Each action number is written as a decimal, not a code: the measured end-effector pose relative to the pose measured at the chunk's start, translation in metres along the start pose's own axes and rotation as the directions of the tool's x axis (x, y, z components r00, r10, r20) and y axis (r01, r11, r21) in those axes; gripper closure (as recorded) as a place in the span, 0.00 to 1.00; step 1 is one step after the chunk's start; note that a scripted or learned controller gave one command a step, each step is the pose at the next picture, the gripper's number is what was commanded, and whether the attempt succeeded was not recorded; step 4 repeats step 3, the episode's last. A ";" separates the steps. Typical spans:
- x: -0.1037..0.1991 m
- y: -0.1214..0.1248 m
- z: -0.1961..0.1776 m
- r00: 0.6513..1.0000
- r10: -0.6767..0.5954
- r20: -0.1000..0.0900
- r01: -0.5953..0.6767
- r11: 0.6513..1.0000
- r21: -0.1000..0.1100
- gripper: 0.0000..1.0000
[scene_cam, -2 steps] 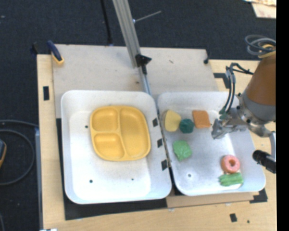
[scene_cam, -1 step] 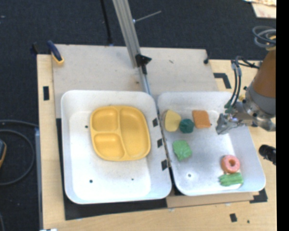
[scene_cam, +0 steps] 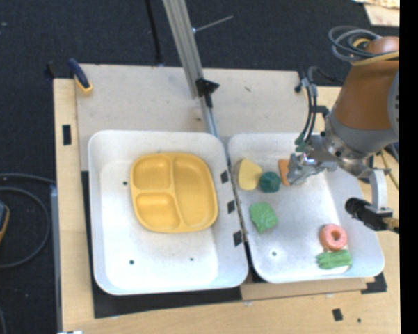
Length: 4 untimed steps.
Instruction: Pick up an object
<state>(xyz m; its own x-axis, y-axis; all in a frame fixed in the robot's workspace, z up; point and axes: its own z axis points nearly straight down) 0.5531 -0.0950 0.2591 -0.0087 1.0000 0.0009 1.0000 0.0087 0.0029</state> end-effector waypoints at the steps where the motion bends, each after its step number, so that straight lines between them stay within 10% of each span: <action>1: 0.056 0.011 0.009 1.000 0.001 0.000 -0.001 1.000 0.003 1.00; 3: 0.158 0.055 0.008 1.000 0.000 -0.001 0.000 1.000 0.000 1.00; 4: 0.158 0.055 0.008 1.000 0.000 -0.001 0.000 1.000 0.000 1.00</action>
